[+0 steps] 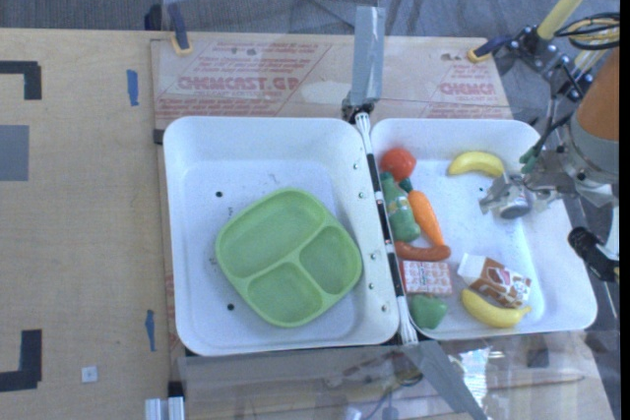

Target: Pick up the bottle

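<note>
Camera view | bottle [400, 211] well left of jaws [509, 204] | jaws' state unclear, blurred

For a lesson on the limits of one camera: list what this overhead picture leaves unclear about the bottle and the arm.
- Bottle: too small and crowded against the bin divider beside the carrot for its label or cap to be made out.
- Gripper: blurred, finger state unclear.
- Arm: cut off by the right edge.

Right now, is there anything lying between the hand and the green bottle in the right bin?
Yes. The carrot lies close beside the green bottle, on the side facing the hand. The bottle's other side is against the bin wall at the divider, and the tomato sits at its far end.
</note>
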### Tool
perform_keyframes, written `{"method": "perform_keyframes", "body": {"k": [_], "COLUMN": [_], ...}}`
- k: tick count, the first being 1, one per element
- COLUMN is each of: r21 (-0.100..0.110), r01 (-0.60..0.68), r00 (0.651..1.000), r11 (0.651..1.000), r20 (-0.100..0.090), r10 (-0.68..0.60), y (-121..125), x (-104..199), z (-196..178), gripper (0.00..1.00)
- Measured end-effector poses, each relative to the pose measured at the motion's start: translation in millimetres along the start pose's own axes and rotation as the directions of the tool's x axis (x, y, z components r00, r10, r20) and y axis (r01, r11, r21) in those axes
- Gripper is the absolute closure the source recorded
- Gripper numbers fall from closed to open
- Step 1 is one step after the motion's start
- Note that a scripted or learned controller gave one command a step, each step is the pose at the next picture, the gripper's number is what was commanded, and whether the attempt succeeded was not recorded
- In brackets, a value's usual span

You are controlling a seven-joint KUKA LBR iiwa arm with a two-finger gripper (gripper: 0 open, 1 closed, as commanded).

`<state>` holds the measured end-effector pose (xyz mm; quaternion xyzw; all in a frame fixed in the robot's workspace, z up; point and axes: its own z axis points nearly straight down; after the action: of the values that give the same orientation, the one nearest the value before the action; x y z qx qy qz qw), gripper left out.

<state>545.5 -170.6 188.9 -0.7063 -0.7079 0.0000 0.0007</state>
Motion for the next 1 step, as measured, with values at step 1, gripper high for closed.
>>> {"method": "perform_keyframes", "body": {"k": [1], "r21": [-0.007], "r01": [-0.456], "r00": [0.890], "r11": [0.890], "r20": [-0.002], "r10": [0.456], "y": [-19.8], "x": [8.2], "z": [100.5], "gripper": [0.00]}}
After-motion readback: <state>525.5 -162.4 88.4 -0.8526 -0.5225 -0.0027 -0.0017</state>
